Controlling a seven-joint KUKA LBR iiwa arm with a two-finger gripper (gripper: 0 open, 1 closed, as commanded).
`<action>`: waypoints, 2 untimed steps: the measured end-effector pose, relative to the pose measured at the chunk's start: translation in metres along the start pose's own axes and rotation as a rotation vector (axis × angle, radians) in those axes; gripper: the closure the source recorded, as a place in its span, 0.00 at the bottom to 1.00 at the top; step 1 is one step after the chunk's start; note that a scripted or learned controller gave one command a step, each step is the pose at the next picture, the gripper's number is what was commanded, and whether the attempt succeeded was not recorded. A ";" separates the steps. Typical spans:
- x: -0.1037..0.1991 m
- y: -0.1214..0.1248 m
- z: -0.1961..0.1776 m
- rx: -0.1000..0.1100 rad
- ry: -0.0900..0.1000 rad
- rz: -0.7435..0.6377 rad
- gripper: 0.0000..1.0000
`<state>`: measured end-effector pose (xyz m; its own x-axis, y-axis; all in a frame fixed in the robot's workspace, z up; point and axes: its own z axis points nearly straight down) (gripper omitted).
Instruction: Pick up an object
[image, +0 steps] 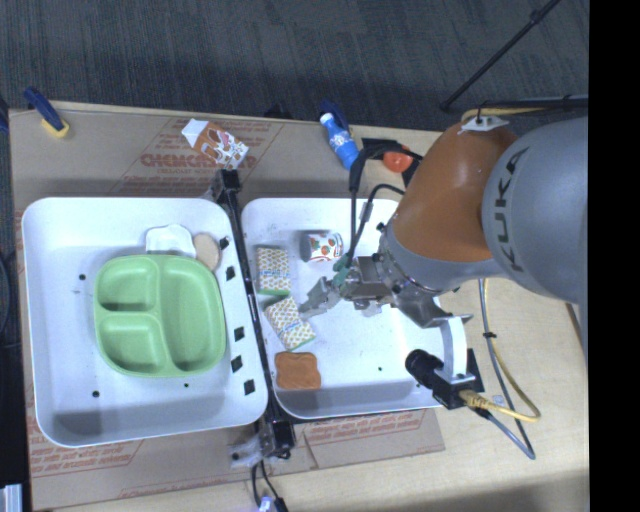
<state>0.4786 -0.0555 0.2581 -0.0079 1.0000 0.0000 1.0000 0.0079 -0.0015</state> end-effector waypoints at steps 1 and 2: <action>-0.040 -0.003 0.083 0.004 0.000 0.002 0.00; -0.045 0.041 -0.008 -0.004 -0.001 0.002 0.00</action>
<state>0.5196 -0.0999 0.2659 -0.0057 1.0000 -0.0011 1.0000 0.0057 0.0020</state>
